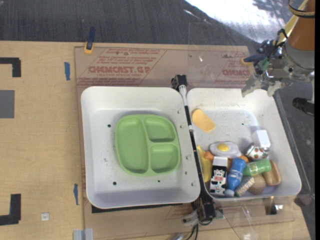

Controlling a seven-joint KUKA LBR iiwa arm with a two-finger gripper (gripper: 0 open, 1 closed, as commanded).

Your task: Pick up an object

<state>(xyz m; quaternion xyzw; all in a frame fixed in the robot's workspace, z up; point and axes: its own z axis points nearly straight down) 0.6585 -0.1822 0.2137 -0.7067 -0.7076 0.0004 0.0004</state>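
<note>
fingers [261, 88]: splayed, nothing held | toys [240, 166]: in right bin, well below

The wooden bench [45, 149] carries two shallow white bins side by side: the left bin [95, 149] and the right bin [287, 149], their inner rims touching. Under and beyond them lies a brown printed board [125, 66]. Blue tape strips [67, 70] and black corner marks [12, 66] sit on the bench's left part.

One fixed camera is looking down at a slant from above the bench [40, 134], taking in both bins [95, 109] whole, the arm [302, 34] entering at two o'clock.
</note>
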